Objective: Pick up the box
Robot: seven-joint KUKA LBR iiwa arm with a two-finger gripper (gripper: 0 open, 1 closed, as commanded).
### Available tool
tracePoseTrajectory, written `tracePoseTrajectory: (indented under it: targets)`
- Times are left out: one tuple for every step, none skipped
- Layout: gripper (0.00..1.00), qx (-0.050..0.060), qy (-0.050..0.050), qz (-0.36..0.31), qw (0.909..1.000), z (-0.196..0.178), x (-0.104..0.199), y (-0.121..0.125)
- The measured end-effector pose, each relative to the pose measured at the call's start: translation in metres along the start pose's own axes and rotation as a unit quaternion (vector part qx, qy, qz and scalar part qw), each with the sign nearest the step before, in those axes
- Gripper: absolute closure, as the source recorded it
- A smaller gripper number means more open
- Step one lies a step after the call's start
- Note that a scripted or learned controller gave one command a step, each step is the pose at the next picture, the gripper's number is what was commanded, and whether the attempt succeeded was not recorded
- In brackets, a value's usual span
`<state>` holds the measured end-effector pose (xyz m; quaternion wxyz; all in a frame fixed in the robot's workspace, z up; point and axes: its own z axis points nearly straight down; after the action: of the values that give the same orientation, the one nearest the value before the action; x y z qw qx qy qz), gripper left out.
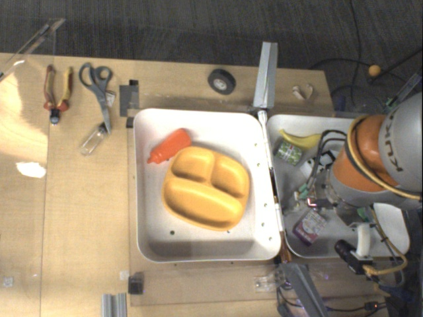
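Reaching into the right bin, arm above a purple box, end effector state impossible to tell

Partial white letters "KU" (the rest cut off) stand on the grey arm

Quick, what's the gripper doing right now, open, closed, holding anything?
Gripper: cannot be told; it is low in the right bin, by the purple box, with cables and the arm's wrist in the way.
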<state>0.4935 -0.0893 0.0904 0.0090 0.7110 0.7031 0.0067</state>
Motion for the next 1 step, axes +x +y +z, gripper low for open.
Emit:
tracePoseTrajectory:
  targets:
    - [0.0,0.0,0.0,0.0,1.0,0.0,0.0,-0.0001]
